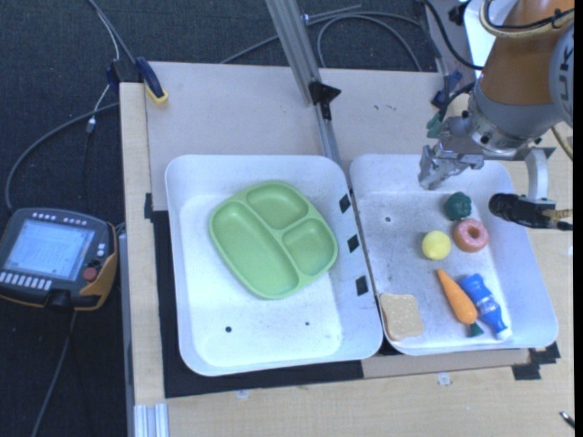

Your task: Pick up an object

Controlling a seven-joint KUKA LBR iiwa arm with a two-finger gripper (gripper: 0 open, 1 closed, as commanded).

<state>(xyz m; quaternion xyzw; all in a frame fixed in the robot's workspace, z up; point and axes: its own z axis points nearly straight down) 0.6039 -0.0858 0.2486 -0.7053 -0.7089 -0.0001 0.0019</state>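
Nearest the camera in the right bin (pixel 528 330), a slice of bread (pixel 402 315) lies flat in the near left corner. Just right of it a carrot (pixel 455 296) and a blue bottle (pixel 485 305) lie side by side, close enough that they may touch. Both run on the same slant: the carrot's long axis goes from its thin tip at the far left to its blunt end at the near right, and the bottle's white cap points near right too. Farther in sit a yellow ball (pixel 436 244) and, just right of it, a pink donut (pixel 471 235). Beyond these a dark green lump (pixel 458 205), possibly broccoli, rests just below the gripper.

The left bin (pixel 196 335) holds a green tray (pixel 273 238) with three compartments, set at a slant.

The gripper (pixel 441 177) hangs over the far part of the right bin, just left of the green lump, with nothing visible between its fingers. At this angle I cannot tell whether they are spread or pressed together.

My reading is that the task is at the approach step: no object is lifted. The green lump is the closest candidate. The next move calls for a small shift right and nearer, then a straight descent. If the carrot is chosen instead, the fingers should close across its slanted axis, and the bottle beside it would crowd them.
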